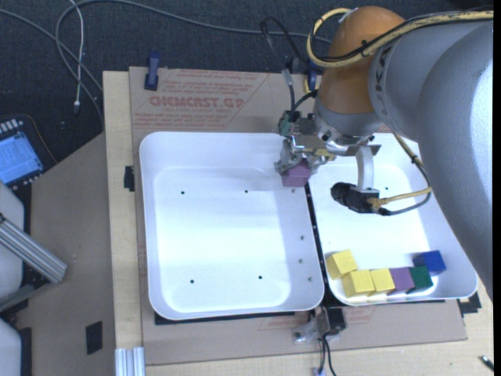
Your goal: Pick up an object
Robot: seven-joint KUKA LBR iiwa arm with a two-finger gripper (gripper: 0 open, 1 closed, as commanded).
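arm (438, 77) cut off at right edge, its wrist hiding part of the right bin (438, 233), blue device (16, 159) cropped at left

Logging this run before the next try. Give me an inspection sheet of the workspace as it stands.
Surface: wooden bench bearing the left white bin and the right white bin side by side.
Job's things: purple block between the claw's fingers, over the left bin's upper right corner; yellow blocks, a purple block, a green block and a blue block along the right bin's lower edge.
Clutter: blue clamp at the bench's top edge.
Grippers: claw shut on the purple block.
Cables: black and yellow leads at the wrist; grey cable on the floor.
Surroundings: dark carpet; blue-lit device at left.
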